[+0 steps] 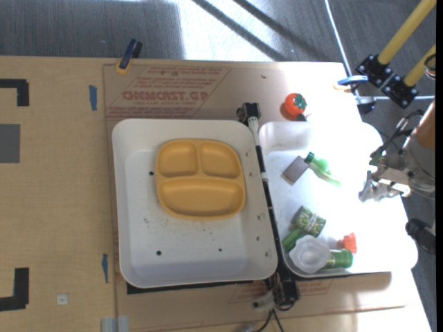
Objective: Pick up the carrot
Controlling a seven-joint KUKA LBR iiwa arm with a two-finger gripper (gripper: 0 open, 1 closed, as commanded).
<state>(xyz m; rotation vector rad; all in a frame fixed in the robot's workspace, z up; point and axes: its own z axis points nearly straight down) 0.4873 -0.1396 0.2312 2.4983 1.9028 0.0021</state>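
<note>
1. The small orange carrot with a green top [349,241] lies in the right-hand white bin [387,220], near that bin's lower right corner, just beside a clear plastic cup [309,254] and a green bottle-shaped toy [338,258].
2. The metal two-finger end effector [374,187] hangs at the right edge of the same bin, above its bright floor, up and to the right of the carrot and apart from it.
3. Whether the end effector is open or closed cannot be told; nothing is visible in its grasp.
4. In the same bin, a green can with a patterned label [307,221] lies left of the carrot, and a grey flat block [295,169] and a green leafy vegetable toy [321,167] lie nearer the bin's upper part.
5. The left-hand white bin [138,241] holds a yellow divided plate with three compartments [200,178].
6. A red tomato toy with a green stalk [295,106] sits on the surface [55,206] just beyond the right bin's far edge.
</note>
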